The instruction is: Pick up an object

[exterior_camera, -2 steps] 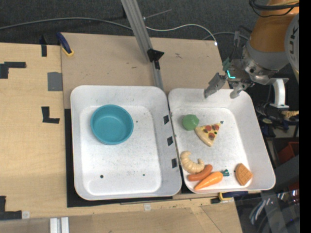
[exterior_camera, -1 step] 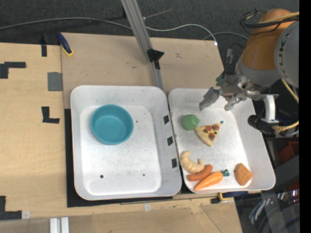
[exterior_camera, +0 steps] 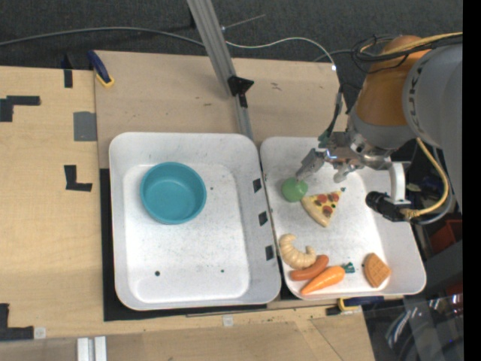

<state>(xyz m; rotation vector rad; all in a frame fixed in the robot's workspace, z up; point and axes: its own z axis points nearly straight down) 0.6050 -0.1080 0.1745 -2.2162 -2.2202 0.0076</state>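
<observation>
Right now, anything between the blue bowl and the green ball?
No object. In the camera view, between the blue bowl in the left bin and the green ball in the right bin lie bare bin floor and the two adjoining bin rims.

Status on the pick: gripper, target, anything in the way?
Gripper open, over right bin, holding nothing. Green ball nearest, by left fingertip; pizza slice just below. No blocker seen.
</observation>
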